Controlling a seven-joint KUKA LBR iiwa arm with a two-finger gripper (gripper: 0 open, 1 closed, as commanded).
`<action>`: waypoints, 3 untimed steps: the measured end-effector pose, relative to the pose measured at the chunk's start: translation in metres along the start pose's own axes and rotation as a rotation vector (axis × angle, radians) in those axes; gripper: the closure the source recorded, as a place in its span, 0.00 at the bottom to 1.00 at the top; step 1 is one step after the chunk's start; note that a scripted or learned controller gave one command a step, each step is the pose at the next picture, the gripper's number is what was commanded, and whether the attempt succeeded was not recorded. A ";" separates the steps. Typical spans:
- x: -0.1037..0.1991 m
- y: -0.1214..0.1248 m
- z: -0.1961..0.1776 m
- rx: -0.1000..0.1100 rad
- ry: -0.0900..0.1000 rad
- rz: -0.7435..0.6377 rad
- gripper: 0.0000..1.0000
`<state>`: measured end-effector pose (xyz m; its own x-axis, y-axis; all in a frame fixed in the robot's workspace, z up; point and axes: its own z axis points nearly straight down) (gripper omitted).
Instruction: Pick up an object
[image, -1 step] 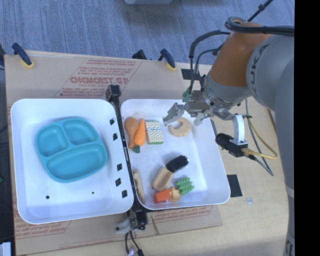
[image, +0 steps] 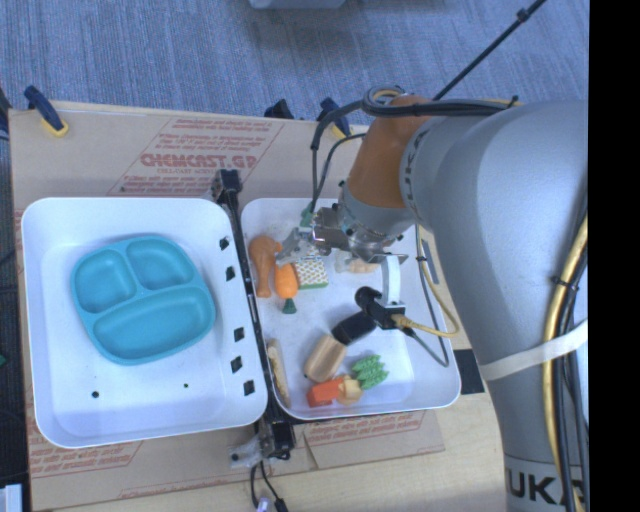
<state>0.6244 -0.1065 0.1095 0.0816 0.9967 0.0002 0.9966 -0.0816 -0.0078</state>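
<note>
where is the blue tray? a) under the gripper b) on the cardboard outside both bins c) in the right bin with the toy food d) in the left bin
d: the blue tray lies flat in the left bin, while the gripper works over the right bin, where the toy food lies.
</note>
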 end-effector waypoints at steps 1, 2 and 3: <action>0.008 -0.009 0.015 -0.011 -0.011 -0.426 0.00; 0.011 -0.008 0.003 -0.013 -0.008 -0.432 1.00; 0.045 0.028 -0.127 -0.009 -0.002 -0.381 1.00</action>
<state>0.6573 -0.0636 0.2368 -0.2949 0.9555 -0.0008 0.9555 0.2949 0.0009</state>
